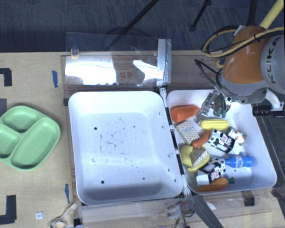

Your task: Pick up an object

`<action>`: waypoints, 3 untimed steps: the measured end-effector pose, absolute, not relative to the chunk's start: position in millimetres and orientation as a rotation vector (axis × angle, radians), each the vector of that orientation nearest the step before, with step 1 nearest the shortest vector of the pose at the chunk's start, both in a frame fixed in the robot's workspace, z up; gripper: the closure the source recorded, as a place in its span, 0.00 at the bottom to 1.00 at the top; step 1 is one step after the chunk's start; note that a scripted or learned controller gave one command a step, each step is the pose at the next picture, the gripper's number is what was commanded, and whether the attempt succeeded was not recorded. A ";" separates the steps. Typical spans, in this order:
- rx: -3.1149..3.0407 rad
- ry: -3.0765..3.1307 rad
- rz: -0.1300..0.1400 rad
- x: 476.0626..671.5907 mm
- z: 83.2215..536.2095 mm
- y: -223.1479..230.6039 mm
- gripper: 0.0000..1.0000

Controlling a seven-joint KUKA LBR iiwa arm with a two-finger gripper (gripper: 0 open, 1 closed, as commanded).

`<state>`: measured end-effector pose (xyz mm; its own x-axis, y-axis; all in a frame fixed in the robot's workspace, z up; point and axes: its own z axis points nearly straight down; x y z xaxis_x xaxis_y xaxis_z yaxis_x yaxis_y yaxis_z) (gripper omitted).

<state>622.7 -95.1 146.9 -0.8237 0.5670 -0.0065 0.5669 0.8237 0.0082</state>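
Toys crowd the right bin (268, 170): a carrot (213, 184) along its near wall, then a blue bottle (238, 162), a cow-patterned toy (224, 140) and a yellow banana (214, 124), with an orange piece (183, 112) farther back. Above the banana hangs the gripper (214, 106); how its claw stands cannot be told. The left bin (120, 144) lies beside, and a green divided plate (24, 137) rests on the bench.

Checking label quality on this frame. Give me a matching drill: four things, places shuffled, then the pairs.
Things:
1. green three-compartment plastic plate
2. orange wedge-shaped toy
3. blue cylindrical bottle
4. two-finger gripper

Places:
A. right bin, near its far left corner
B. on the bench, left of both bins
C. above the right bin's far part
D. right bin, near its front right

Pairs: 1-B, 2-A, 3-D, 4-C
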 end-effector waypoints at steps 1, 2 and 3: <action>1.270 2.867 0.004 636.0 211.9 -56.1 1.00; 1.270 2.867 0.004 636.0 211.9 -56.1 0.00; 1.219 2.901 -0.004 655.3 86.4 -133.1 0.00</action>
<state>655.3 -133.1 86.4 -0.6998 0.7143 0.0032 0.7143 0.6998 -0.0042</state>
